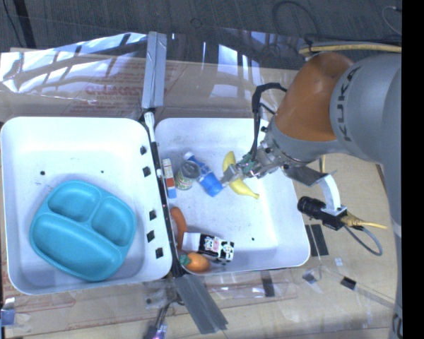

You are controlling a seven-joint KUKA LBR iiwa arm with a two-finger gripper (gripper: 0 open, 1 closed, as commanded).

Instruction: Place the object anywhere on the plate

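Note:
A blue plate (83, 228) with three compartments lies in the left bin (28, 140), with nothing on it. In the right bin (283, 239) a yellow banana (248, 188) lies near the middle. My gripper (239, 173) is low over the banana's middle and covers part of it. A blue block (211, 184) sits just left of the banana, close to the gripper tip.
Left of the blue block stand a tin can (188, 174) and a small red-and-white tube (169, 176). Along the right bin's front left lie an orange carrot-like piece (178, 224), a black-and-white carton (217, 246) and an orange fruit (196, 262). A divider wall separates the bins.

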